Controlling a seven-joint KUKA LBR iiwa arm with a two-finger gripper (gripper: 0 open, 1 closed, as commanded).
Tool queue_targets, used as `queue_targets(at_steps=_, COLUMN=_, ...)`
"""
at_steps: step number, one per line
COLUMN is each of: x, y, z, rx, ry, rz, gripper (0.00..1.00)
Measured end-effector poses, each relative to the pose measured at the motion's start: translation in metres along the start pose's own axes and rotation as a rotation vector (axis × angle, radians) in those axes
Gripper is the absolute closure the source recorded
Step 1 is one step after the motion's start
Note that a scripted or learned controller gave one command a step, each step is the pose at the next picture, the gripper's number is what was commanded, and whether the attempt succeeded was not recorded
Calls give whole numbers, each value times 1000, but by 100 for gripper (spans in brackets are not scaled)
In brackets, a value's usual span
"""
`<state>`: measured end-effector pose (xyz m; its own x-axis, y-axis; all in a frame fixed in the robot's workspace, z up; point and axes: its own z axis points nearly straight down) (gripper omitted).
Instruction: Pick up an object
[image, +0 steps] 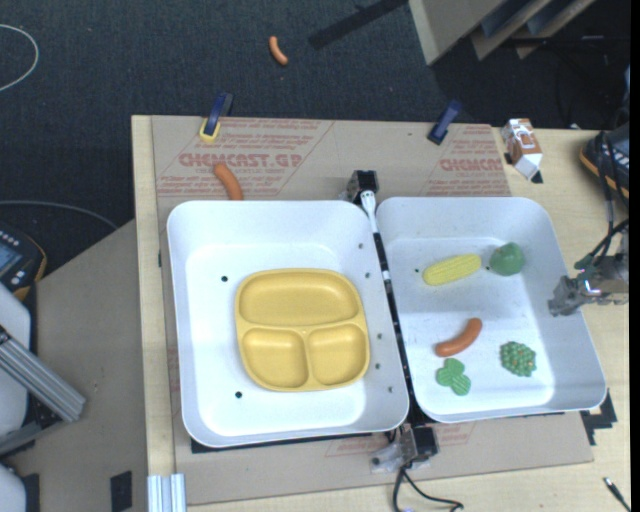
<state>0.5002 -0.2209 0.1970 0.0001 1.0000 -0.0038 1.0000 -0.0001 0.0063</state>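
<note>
The right bin (560, 390) holds several toy foods. A yellow corn cob (451, 269) lies near its far side, with a round green piece (507, 259) just right of it. An orange-red sausage (458, 337) lies in the middle. A small green broccoli-like piece (453, 376) and a knobbly green piece (517, 358) sit near the front. My gripper (570, 297) is small and grey at the bin's right rim, right of all the foods and touching none of them.
The left bin (200, 300) carries a yellow three-part plate (300, 328). A loose orange sausage (229, 181) lies on the cardboard behind the left bin, and another (278, 50) lies on the dark floor. Clamps (213, 118) hold the board's far edge.
</note>
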Motion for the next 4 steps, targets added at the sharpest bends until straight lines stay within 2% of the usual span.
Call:
queue_targets(at_steps=1, x=-1, y=2, z=-30, rx=0, ry=0, rz=-1, gripper=100)
queue_targets(at_steps=2, x=55, y=2, z=-25, rx=8, ry=7, rz=-6, gripper=100)
queue_targets(at_steps=4, x=160, y=25, z=-9, rx=9, ry=7, rz=-6, gripper=100)
